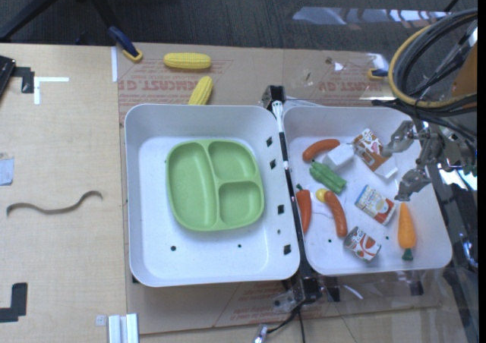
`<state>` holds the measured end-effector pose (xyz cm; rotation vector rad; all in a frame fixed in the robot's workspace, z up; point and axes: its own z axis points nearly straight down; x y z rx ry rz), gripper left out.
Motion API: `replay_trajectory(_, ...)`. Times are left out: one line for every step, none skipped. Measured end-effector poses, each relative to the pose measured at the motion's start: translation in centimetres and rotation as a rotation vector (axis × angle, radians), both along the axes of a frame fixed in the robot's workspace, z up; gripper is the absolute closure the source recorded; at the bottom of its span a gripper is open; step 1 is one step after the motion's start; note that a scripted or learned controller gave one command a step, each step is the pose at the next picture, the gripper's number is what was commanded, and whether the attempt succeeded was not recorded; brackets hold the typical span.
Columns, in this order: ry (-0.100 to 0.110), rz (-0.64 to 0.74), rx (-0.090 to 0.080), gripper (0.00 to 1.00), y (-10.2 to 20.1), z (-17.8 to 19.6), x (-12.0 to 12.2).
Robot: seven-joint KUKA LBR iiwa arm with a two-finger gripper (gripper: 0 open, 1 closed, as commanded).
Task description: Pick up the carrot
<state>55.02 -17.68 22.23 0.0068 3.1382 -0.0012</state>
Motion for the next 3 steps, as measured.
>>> replay_trajectory(-0.006,0.102,-0.002,0.00,-1.9,-12.8,-1.1)
replay_trajectory(-0.004,0.375,0.004,0.00,-4.1,-12.9,-3.2)
replay_trajectory(-0.003,0.534,0.000,0.00,-4.2,-12.9,-5.2)
